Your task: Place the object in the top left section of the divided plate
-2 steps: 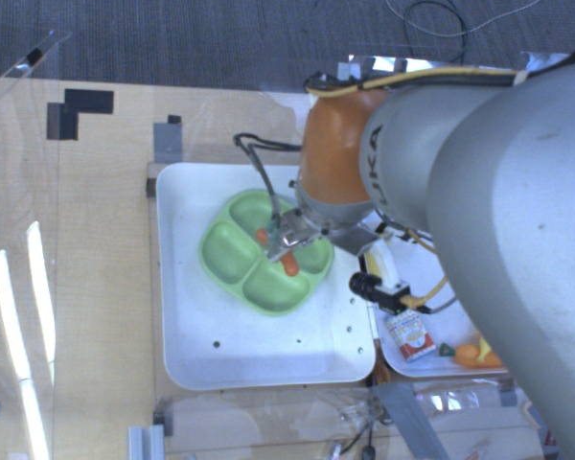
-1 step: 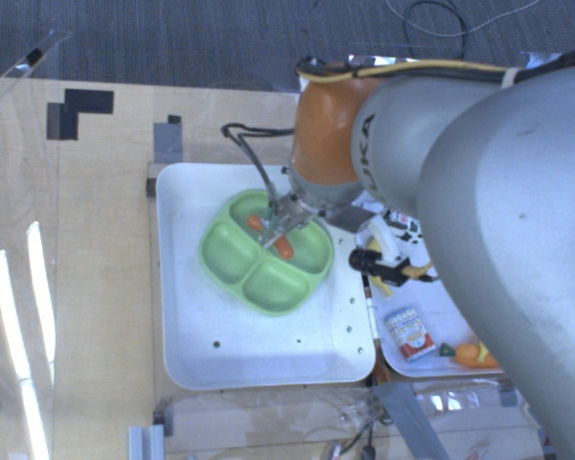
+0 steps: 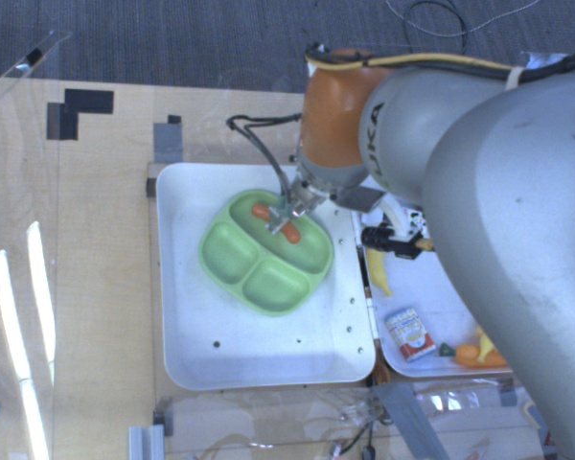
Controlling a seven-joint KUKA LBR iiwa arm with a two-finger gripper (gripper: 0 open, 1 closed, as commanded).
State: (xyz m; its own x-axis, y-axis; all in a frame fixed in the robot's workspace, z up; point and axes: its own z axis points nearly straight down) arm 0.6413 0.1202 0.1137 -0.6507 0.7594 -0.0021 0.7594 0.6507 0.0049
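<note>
A light green divided plate lies tilted in the left white bin. A small orange-red object, long and thin, rests in the plate's large far section, near the rim closest to the arm. My gripper is lowered right onto the middle of that object, so its two ends stick out on either side. The big grey arm with its orange band reaches in from the right and hides much of the right bin.
The right bin holds a yellow banana, a small red and white carton and orange pieces at its near corner. A black cable loops above the plate. A narrow divider separates the two bins.
</note>
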